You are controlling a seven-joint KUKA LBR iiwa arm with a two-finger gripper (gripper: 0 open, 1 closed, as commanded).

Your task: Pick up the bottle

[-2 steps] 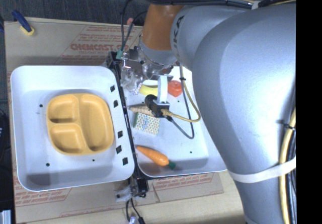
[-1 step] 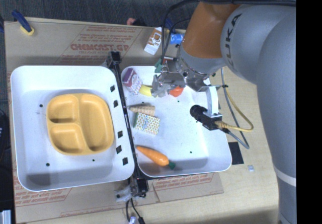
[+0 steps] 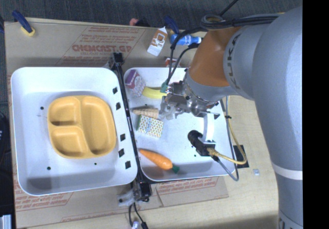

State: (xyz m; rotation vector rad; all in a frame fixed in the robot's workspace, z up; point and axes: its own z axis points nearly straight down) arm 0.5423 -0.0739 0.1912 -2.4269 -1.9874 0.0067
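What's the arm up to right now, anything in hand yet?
The KUKA arm reaches in over the right bin, its gripper low among the items near a yellow object. Nothing visibly sits between its fingers. A carrot lies near the front, and a yellow divided tray sits in the left bin.

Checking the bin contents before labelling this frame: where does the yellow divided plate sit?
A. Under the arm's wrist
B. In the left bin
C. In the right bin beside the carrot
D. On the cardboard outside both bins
B: the yellow divided plate lies in the left bin, while the carrot lies in the right bin.
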